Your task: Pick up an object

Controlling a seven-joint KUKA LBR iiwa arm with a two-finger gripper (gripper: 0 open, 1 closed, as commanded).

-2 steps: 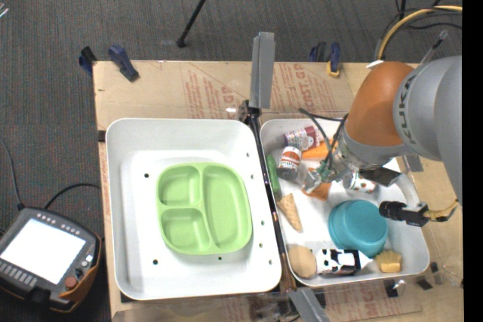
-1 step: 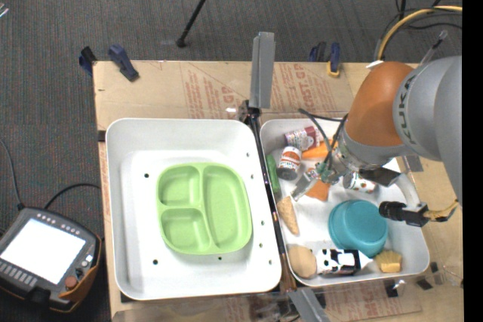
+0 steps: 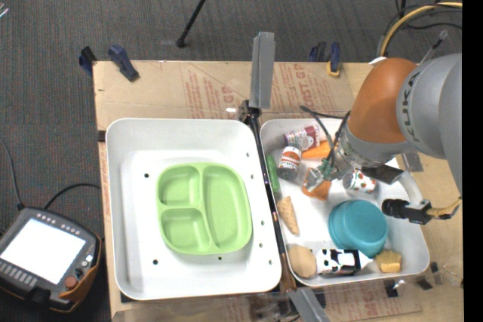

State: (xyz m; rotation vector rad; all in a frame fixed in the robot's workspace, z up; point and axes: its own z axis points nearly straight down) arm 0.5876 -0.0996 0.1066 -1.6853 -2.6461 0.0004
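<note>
The right bin [image 3: 417,237] holds a jumble of small objects. Two small cans [image 3: 300,138] [image 3: 290,159] lie near its far left, with an orange carrot-like piece [image 3: 317,150] beside them. A teal bowl [image 3: 358,227] sits toward the front. My gripper [image 3: 323,176] hangs low over the middle of this bin, just left of a small white cup with red spots [image 3: 361,180]. An orange piece [image 3: 320,189] lies right under the gripper, and I cannot tell whether they touch.
A green divided plate [image 3: 204,209] lies in the left bin [image 3: 124,162]. In the right bin, a bread piece [image 3: 287,214], a tan potato shape [image 3: 303,261], a black-and-white item [image 3: 339,260] and a yellow wedge [image 3: 390,261] sit along the front. A grey post [image 3: 263,75] stands behind the bins.
</note>
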